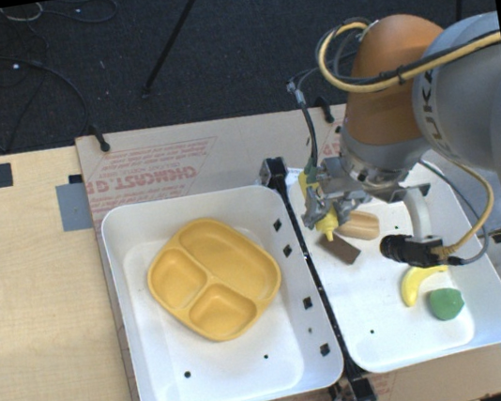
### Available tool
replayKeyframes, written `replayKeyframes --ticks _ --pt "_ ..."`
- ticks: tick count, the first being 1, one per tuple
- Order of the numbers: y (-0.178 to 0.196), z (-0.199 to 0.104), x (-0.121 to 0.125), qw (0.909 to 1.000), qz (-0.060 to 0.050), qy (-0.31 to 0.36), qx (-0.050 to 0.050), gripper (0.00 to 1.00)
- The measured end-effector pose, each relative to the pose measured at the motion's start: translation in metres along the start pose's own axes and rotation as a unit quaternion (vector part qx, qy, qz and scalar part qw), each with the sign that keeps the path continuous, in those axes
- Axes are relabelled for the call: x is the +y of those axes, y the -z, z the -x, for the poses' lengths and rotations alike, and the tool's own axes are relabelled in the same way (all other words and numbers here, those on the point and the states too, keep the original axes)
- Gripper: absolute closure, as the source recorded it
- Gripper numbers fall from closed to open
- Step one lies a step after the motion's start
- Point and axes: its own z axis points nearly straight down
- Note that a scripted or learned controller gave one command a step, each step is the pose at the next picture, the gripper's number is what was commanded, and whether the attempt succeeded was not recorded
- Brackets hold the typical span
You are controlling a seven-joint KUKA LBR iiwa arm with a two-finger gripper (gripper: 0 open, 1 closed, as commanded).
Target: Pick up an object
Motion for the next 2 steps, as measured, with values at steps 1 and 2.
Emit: replayKeyframes --ticks 1,2 --pt "0.000 -0.042 0.001 1.0000 0.000 0.000 0.000 1.00" --pt "-0.011 -0.090 0.010 1.0000 -0.001 0.000 0.000 1.00"
